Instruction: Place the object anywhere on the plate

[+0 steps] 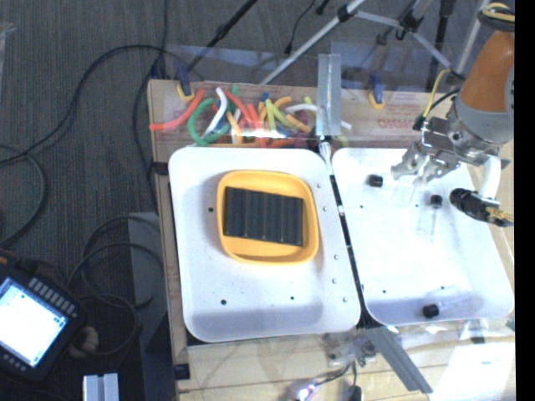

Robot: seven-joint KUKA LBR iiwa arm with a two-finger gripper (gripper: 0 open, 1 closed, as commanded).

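A yellow plate sits in the left bin. A dark grey ribbed rectangular object lies flat in the middle of the plate. My gripper hangs over the far part of the right bin, well to the right of the plate and apart from the object. Nothing shows in its grasp.
Three small black pieces lie in the right bin: one at the far left, one under the gripper, one at the near edge. Coloured tubes are piled on the bench behind the left bin. A metal post stands between the bins.
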